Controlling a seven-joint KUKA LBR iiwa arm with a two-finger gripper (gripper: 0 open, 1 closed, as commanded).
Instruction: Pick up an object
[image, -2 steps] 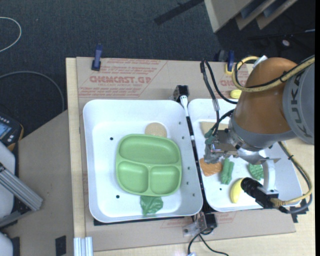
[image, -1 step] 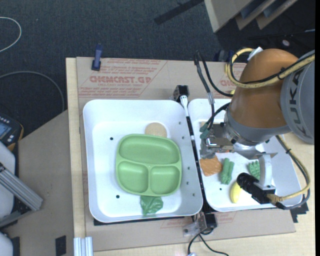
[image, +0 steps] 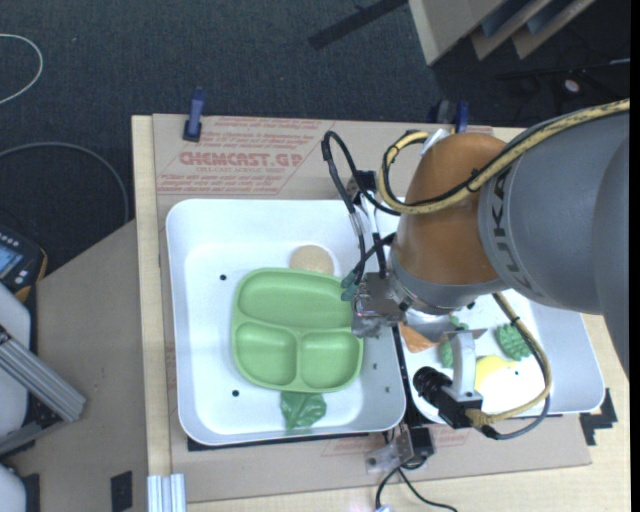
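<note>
Honestly, can't tell the gripper's (image: 362, 306) state, but it sits right at the green divided tray's (image: 296, 330) right edge, tray stretching leftward across the left bin (image: 190, 300).

1. The arm (image: 560, 210) was thick, rounded and grey.
2. A wide orange band (image: 445, 215) circled it above the wrist.
3. Black and yellow cables (image: 400, 170) looped along it.
</note>
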